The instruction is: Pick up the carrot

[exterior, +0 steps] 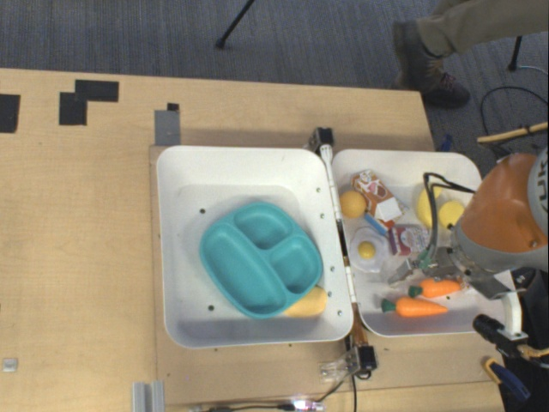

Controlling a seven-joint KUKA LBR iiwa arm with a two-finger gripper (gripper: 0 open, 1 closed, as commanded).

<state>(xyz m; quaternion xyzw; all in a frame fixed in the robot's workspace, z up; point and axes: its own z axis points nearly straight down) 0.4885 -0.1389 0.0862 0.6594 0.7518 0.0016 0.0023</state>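
My gripper (426, 269) hangs low over the right bin (463, 166), just above the carrot (420, 308), which lies near the bin's front wall with a second orange piece (440, 288) touching it. I cannot tell whether it is apart or together. In the left bin (171, 230) sits a teal divided plate (260, 257).

The right bin (463, 166) is crowded: two carrots (420, 307) lie along its near wall, with small food items (377, 204) packed close behind them, leaving little open floor for a hand to pass. In the left bin (184, 230), a teal divided plate (262, 257) fills the middle, with bare white floor around its far and left sides.
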